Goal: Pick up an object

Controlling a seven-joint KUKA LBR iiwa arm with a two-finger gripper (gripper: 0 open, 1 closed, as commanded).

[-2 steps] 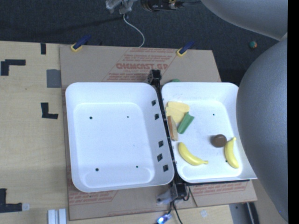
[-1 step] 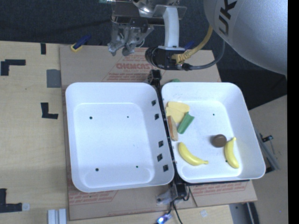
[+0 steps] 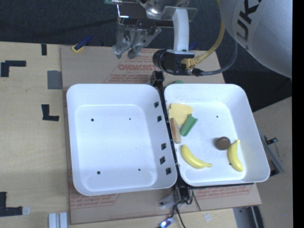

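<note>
Camera view: hand (image 3: 129,49) (raised) beyond bins' (image 3: 114,91) rim

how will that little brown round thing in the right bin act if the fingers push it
The brown round object looks smooth and rounded, so it would probably roll. It lies against a banana, which may block it that way. It looks small, so likely light.

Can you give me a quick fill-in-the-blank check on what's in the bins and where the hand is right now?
1. Every loose object lies in the ____ bin in the camera view.
2. The number of bananas in that bin is ____; one lies near its front wall.
3. The brown round object lies right beside the ____ banana.
4. The hand hangs beyond the ____ edge of the left bin.

Missing words: right; two; right-hand; far
</note>
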